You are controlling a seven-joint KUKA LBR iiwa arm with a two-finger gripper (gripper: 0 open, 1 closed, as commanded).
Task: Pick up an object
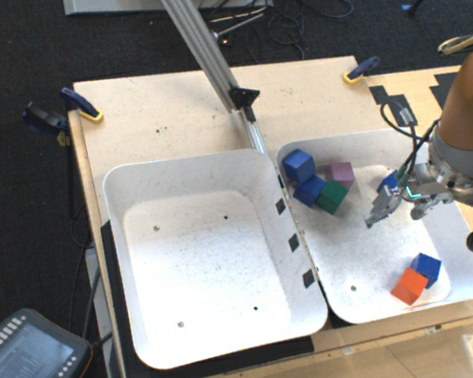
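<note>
Gripper (pixel 379 212) over right bin (pixel 369 283), state unclear (fingers blurred), blocks (pixel 317 182) beside it

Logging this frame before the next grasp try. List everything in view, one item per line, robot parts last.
Bins: 2, white, side by side on the bench; left bin, right bin.
Blue blocks: 3; two at right bin's far-left corner, one near its front right.
Green block: 1, against the lower blue one.
Purple block: 1, beside the green.
Orange block: 1, touching the front blue block.
Clamps: 2, blue-yellow, bench's far corners.
Pendant: 1, grey, bottom left.
Arm: 1, grey-orange, right; gripper over right bin.
</note>
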